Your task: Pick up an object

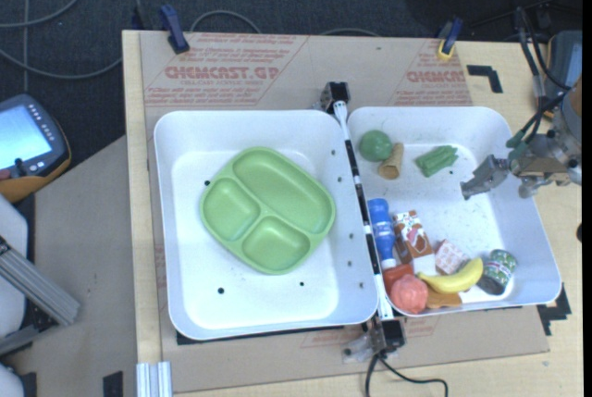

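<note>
The right bin (527, 229) holds several small items. Along its far side lie a green ball (375, 144), a brown cone (391, 161) and a green pepper-like piece (436, 160). By the left wall is a blue bottle (378, 229), with a red-and-white packet (411, 235) beside it. At the near side sit a banana (453, 278), a red fruit (409, 291), a pink-and-white piece (450, 256) and a small can (499, 270). My gripper (504, 185) hangs over the bin's right part, to the right of the green piece. It is open, with nothing between its fingers.
The left bin (185, 293) holds a green divided plate (268, 208). A black divider strip (356, 192) runs between the two bins. Blue clamps (173, 28) hold the cardboard base at its far edge. Bare bin floor lies under the gripper.
</note>
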Motion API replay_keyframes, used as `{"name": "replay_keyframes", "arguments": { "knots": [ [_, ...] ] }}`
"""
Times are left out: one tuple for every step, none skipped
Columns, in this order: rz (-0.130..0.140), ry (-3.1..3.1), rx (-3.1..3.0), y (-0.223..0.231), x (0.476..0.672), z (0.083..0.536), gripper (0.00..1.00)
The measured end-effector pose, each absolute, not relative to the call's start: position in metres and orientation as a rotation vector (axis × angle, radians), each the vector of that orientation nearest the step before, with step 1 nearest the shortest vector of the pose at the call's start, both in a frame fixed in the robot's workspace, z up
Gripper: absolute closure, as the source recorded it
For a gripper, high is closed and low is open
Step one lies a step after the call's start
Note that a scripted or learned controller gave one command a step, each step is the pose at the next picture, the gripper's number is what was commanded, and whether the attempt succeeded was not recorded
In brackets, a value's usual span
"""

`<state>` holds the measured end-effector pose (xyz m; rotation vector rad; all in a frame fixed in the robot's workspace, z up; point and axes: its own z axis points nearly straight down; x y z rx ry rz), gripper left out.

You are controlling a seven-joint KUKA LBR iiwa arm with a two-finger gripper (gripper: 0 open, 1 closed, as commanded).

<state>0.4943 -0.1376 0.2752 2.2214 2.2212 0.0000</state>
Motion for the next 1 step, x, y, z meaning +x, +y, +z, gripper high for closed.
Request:
{"name": "replay_keyframes", "arguments": {
  "knots": [
    [-0.007, 2.236, 2.222, -0.0881, 0.5437, 0.1562, 0.00]
  ]
}}
